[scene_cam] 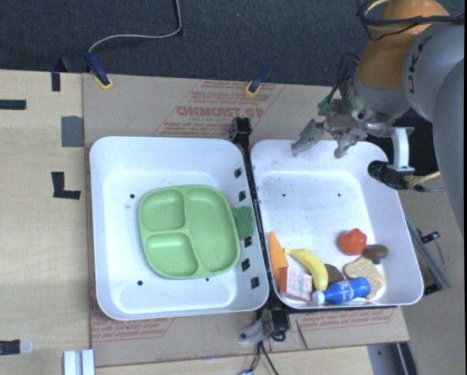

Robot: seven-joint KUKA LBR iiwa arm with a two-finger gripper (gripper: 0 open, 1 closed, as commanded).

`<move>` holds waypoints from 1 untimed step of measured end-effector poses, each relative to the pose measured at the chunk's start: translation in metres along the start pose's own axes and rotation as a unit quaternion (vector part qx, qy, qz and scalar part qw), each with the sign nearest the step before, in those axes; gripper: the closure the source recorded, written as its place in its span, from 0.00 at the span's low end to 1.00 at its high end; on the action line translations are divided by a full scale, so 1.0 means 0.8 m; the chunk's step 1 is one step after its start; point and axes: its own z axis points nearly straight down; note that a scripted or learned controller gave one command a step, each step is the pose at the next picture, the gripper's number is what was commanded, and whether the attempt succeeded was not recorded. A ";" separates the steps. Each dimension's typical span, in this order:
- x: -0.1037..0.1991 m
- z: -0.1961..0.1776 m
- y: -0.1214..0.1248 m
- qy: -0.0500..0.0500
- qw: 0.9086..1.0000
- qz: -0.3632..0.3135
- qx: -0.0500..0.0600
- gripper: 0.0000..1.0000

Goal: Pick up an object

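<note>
My gripper (324,144) hangs over the far rim of the right bin (311,190), its two fingers spread apart with nothing between them. The objects lie in a cluster at the bin's near end: a yellow banana (311,267), an orange wedge (276,258), a red tomato (352,241), a blue bottle (344,291), a pink-white packet (298,283), a slice of bread (365,273) and a small brown piece (376,251). All of these are well nearer the camera than the gripper.
The left bin (112,178) holds a green divided plate (189,230) with a green tab at its right side. A black divider clip (241,130) sits between the bins. The arm's grey body (444,69) fills the upper right.
</note>
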 end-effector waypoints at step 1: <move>-0.059 0.154 -0.071 -0.001 1.000 0.001 -0.001 0.00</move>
